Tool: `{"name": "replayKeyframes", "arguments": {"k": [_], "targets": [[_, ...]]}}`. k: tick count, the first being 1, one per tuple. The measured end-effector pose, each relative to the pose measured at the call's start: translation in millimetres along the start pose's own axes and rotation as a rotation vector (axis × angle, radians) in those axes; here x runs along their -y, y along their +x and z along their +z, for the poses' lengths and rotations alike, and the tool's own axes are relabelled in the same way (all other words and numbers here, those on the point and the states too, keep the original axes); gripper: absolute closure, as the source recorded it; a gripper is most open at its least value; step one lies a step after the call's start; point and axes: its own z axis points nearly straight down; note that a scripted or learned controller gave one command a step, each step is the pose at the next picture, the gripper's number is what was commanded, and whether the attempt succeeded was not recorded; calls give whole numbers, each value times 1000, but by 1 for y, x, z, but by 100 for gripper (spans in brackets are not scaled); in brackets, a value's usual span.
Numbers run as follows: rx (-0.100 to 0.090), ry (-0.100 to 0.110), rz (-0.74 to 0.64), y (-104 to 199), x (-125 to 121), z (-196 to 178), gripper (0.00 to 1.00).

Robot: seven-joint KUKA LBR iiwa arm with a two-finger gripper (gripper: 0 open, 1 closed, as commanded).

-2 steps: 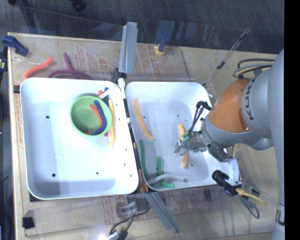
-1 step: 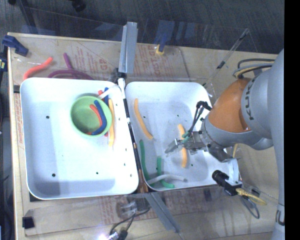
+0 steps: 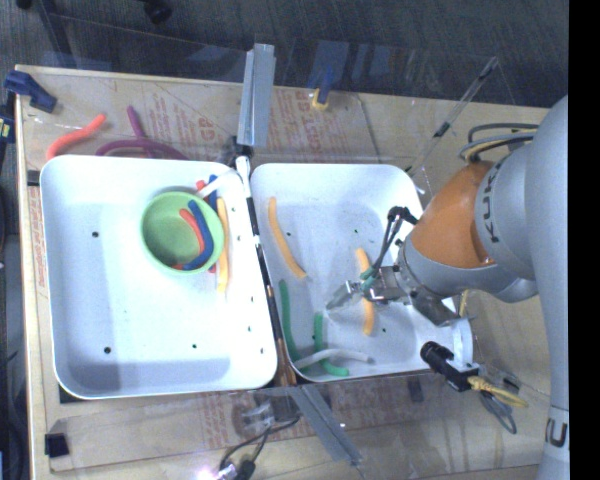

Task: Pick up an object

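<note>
You see the jaws point(image 3: 363, 290) low in the right bin point(image 3: 320, 183) beside an orange stick point(image 3: 365, 290); their state is unclear, nothing lifted yet.

bench point(image 3: 130, 103): orange strip point(image 3: 77, 135) | purple loop point(image 3: 140, 148) | blue clamp point(image 3: 30, 90), top-left corner

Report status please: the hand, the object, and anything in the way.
Hand low in right bin, beside short orange piece; grasp unconfirmed. Green pieces lie close at its left.
</note>
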Motion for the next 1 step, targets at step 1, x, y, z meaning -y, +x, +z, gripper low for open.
{"name": "replayKeyframes", "arguments": {"k": [1], "targets": [[0, -2, -3, 0, -1, -11, 100]]}}
